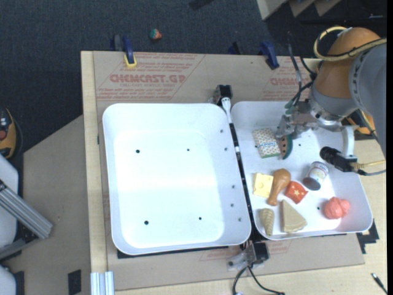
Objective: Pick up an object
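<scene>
Two white bins sit side by side on the table [92, 165]. At the bottom right of the frame, the right bin [362, 217] holds all the toys. Nearest the bottom edge are an ice cream cone [266, 220] and a tan wedge [292, 217], with a pink lumpy toy [335, 208] further right. Just above them lie a yellow cheese block [263, 184], a brown drumstick [279, 184], a small red block [296, 192] and a little tin can [317, 174]. Higher up is a patterned square packet [265, 142]. The left bin [166, 171] fills the middle of the frame.

At the upper right, the gripper [287, 144] hangs low, just beside the right edge of the packet. I cannot tell if the jaws are open or closed from here. Nothing can be seen held between them.

The packet looks like the thing to pick. To do it well, the jaws should sit right over the packet's middle, go down straight, squeeze gently, then lift slowly. They should stay away from the drumstick close below.
</scene>
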